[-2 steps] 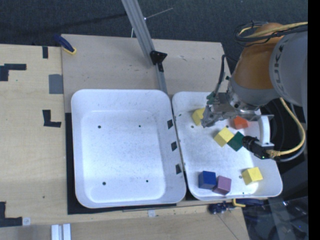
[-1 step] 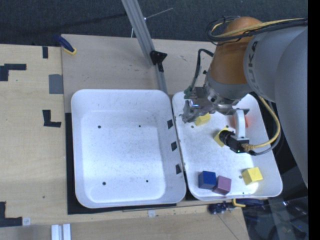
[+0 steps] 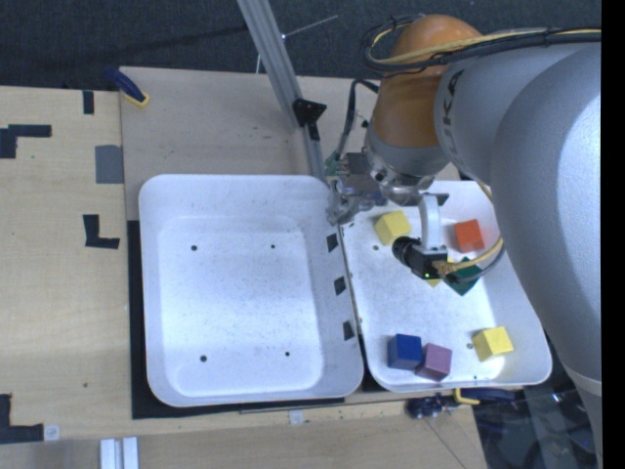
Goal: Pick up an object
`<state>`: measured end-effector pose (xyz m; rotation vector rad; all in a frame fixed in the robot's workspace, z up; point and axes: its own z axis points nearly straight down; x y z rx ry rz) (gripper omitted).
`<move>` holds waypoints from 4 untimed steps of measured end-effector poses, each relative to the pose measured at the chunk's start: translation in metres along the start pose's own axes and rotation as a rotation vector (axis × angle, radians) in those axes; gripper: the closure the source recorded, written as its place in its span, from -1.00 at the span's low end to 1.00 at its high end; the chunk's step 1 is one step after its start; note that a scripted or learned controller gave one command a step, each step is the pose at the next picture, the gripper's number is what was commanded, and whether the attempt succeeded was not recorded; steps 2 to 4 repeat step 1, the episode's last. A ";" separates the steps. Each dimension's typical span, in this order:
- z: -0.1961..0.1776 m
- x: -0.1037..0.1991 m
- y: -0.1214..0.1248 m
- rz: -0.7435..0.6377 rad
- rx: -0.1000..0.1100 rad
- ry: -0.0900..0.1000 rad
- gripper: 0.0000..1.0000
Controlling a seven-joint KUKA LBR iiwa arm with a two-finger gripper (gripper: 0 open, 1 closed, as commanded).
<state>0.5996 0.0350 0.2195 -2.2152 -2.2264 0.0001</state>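
The claw (image 3: 350,195) hangs over the right bin's (image 3: 410,306) upper left corner; open or closed, I cannot tell. The yellow block (image 3: 393,228) just beside it looks light and stiff: pinch opposite flat faces.

The arm (image 3: 547,154) is rounded grey with a glossy orange band (image 3: 425,52), looped black and yellow cables (image 3: 493,37), and a small silvery tool (image 3: 346,199).

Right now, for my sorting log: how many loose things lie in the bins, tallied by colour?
yellow blocks: 2
orange block: 1
blue block: 1
purple block: 1
green thing, partly hidden: 1
Total: 6
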 end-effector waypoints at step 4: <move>0.001 0.044 0.035 -0.001 -0.001 0.001 1.00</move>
